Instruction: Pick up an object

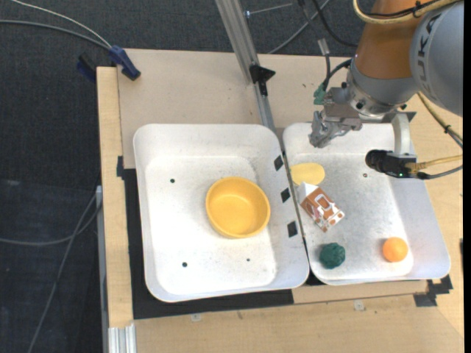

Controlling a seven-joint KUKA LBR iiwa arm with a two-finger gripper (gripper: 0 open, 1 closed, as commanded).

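White bins: two. Left bin (158, 271): one yellow bowl (237, 207). Right bin (427, 230): four objects. Claw (322, 136): grip state unclear.

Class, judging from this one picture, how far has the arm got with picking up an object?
Done: nothing lifted. The pale yellow piece, patterned box, green ball and orange ball all lie in the right bin. In hand: the gripper hangs above the bin's far corner. Left: descend, grasp, lift.

bowl (237, 207): glossy yellow plastic | bins (169, 271): matt white plastic
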